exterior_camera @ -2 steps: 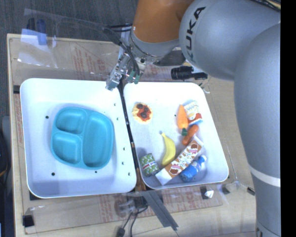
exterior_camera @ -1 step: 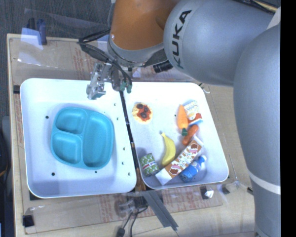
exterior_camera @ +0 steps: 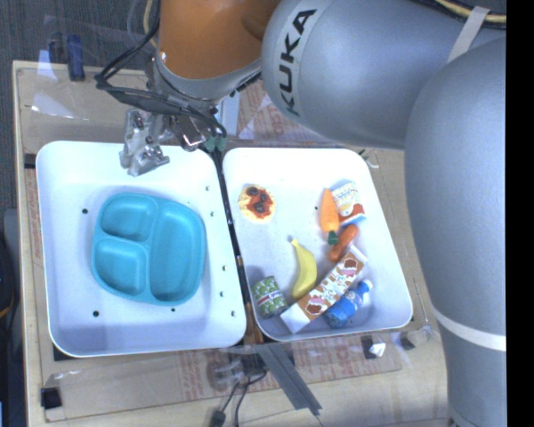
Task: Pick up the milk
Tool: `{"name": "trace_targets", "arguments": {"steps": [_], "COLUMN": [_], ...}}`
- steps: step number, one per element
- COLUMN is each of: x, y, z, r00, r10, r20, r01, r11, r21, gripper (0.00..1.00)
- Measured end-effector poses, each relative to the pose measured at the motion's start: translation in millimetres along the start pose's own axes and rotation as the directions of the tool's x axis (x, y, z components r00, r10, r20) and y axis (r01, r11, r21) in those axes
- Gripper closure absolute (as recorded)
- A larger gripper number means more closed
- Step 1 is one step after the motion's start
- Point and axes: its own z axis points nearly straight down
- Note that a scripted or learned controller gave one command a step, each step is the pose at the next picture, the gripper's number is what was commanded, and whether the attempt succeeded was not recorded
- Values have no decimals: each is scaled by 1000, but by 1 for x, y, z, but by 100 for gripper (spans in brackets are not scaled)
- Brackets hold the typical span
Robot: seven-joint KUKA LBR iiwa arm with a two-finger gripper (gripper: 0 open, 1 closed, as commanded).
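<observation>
We see the tool (exterior_camera: 144, 154) over the left bin's (exterior_camera: 62, 327) far edge, beyond the blue tray (exterior_camera: 149, 248); its grip state we cannot tell. The milk carton (exterior_camera: 331, 285) lies in the right bin (exterior_camera: 393, 283).

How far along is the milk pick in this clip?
Nothing looks done yet. The milk carton lies among the toys in the right bin, near the banana. The gripper is over the far edge of the left bin, beyond the blue tray, carrying nothing visible. The reach, the grasp and the lift all remain.
</observation>
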Motion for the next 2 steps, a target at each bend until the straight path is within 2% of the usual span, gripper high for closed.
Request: {"name": "trace_targets", "arguments": {"steps": [1, 2], "x": [-45, -45], "y": [73, 73], "z": [15, 15], "r00": [994, 994], "r10": [-110, -109], "r20": [0, -1], "r01": [110, 109], "r11": [994, 994], "r21": [0, 0], "gripper": [100, 0]}}
